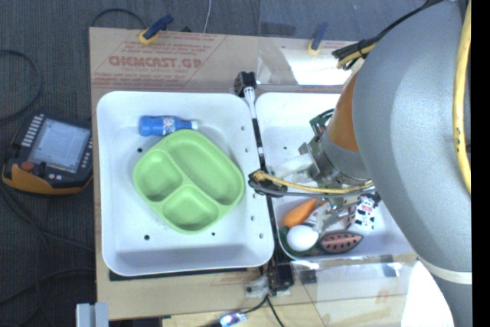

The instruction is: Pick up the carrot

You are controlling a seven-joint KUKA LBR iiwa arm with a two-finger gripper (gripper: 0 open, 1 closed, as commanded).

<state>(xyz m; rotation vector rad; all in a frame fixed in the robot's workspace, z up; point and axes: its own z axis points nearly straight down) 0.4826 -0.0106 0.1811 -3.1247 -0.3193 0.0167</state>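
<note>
Right bin (287, 115): one carrot (300, 211), seemingly under the gripper (334, 212).

carrot (301, 210): orange, short and tapered, smooth-skinned
pose: lying flat, slanted, one end up-right and the other down-left
place: front part of the right-hand white bin, near its left wall
neighbours: just above a white egg, its upper end partly hidden

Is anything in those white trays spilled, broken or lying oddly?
Nothing spilled or broken. The blue bottle lies on its side beside the green plate in the left bin; the carrot lies under the gripper.
</note>
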